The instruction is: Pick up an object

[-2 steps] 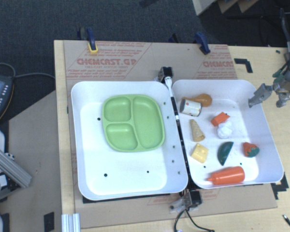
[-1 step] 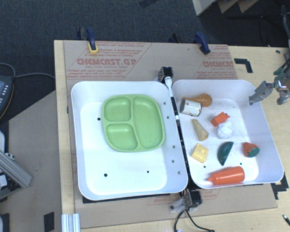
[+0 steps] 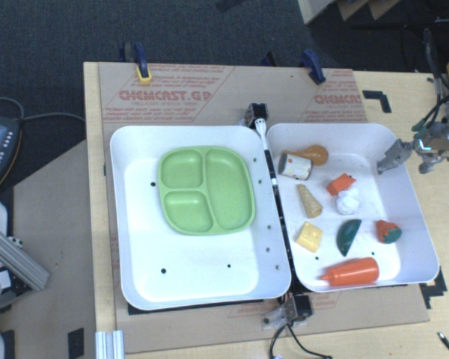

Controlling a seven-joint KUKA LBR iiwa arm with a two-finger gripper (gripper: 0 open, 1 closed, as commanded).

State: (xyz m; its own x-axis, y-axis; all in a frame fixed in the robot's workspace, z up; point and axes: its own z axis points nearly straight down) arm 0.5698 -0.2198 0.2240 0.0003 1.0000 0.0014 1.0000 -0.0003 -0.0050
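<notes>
Still nothing gripped: risks at the right bin's rim

Gripper (image 3: 405, 155) is hanging at the upper right corner of the right bin (image 3: 423, 234), over the rim area, well apart from every item. Fingers are standing spread, nothing between them.

Candidates are all lying in the right bin: carrot (image 3: 352, 272) along the near wall, strawberry (image 3: 388, 232) and a dark green piece (image 3: 349, 235) just beside each other, cheese (image 3: 310, 237), a tan wedge (image 3: 309, 200), an orange-and-white lump (image 3: 345, 193), and a white-and-tan piece (image 3: 302, 161) near the divider. Green tray (image 3: 207, 189) is sitting in the left bin (image 3: 135, 253).

Risks, as I am reading them:
- Descending from here, the fingers are likely striking the bin wall or bare floor, since no item is lying beneath them.
- Small rounded pieces such as the strawberry are prone to squirting out as the fingers close.
- Strawberry and green piece are crowding each other; a finger could be landing on one while aiming for the other.
- Carrot is hugging the wall, leaving little room for a finger on that side.
</notes>
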